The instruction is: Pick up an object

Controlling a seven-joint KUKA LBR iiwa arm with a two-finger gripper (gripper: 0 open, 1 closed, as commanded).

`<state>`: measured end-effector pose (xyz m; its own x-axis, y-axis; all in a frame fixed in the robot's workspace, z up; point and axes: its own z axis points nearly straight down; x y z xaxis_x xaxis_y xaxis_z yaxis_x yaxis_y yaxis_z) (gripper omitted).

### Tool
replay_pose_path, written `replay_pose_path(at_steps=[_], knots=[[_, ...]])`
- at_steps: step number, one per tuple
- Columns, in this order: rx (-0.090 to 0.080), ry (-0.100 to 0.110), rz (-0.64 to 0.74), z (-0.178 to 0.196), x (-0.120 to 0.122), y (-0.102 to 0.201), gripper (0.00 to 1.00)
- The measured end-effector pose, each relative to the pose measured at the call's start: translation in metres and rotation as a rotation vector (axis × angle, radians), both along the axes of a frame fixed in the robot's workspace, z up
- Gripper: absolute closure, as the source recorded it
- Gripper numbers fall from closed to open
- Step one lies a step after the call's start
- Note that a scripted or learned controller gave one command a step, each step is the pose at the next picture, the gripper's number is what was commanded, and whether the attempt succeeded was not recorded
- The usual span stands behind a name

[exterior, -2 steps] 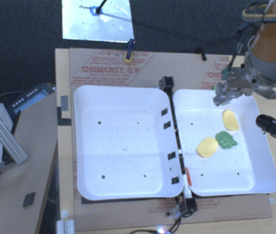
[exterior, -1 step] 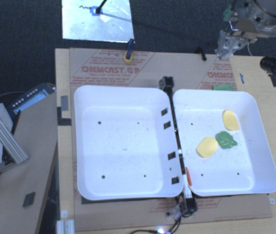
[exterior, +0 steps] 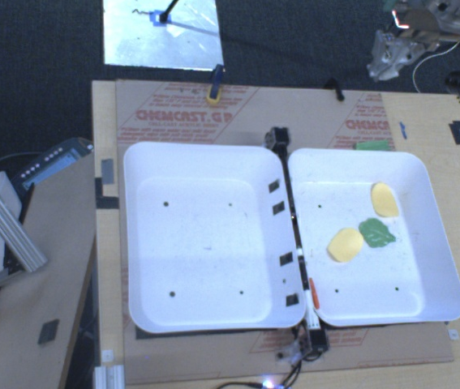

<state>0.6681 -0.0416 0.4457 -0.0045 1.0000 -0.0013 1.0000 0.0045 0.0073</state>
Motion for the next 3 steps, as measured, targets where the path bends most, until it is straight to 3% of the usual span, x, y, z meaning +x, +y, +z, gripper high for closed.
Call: replay_pose_path(at_steps=[3], knots=[[0.000,0.003,-0.003,0.056,0.000,-0.020,1.00]])
